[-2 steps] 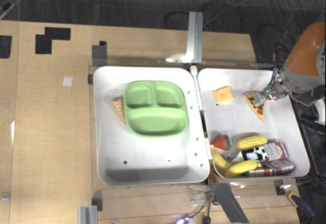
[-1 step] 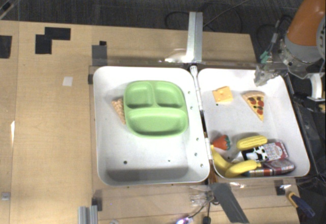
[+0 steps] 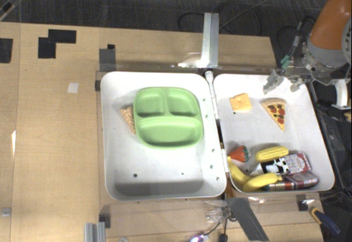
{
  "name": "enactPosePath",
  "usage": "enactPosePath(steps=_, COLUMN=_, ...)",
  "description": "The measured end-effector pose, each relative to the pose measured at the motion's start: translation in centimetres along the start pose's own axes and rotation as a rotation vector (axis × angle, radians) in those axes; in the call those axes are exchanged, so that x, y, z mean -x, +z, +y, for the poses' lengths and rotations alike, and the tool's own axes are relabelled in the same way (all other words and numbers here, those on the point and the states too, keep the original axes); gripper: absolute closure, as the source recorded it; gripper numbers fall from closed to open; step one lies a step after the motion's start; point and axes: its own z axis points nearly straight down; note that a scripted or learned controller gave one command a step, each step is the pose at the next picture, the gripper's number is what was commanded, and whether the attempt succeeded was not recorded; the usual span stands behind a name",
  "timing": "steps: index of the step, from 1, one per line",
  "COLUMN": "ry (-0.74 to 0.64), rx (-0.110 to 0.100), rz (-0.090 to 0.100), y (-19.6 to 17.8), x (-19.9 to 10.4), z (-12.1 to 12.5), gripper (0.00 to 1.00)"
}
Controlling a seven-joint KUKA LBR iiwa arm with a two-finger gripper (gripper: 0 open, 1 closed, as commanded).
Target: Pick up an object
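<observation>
I see the candidates in the right bin [image 3: 324, 147]. A yellow cheese block [image 3: 240, 102] lies flat near its 11 o'clock corner, and a pizza slice [image 3: 276, 112] lies flat just beside it toward 3 o'clock, point aimed at 5 o'clock. Piled along the 6 o'clock edge: a tomato [image 3: 238, 154], corn cob [image 3: 271, 153], banana [image 3: 254, 181] and a cow-patterned carton [image 3: 276, 166], touching.

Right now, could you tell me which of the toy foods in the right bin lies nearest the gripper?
The pizza slice, lying just below the gripper near the bin's far edge. The cheese block sits farther left, and the other toys are heaped at the near edge.
</observation>
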Motion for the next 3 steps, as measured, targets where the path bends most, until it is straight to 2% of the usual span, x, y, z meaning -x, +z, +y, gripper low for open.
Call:
enactPosePath(steps=1, ry=0.0, rx=0.0, rz=0.0, y=0.0, x=0.0, z=0.0, gripper=0.0)
enactPosePath(steps=2, ry=-0.163, rx=0.006, rz=-0.003, y=8.9, x=2.1, z=-0.5, gripper=0.0)
enactPosePath(steps=3, ry=-0.159, rx=0.005, rz=-0.003, y=9.8, x=3.8, z=-4.3, gripper=0.0)
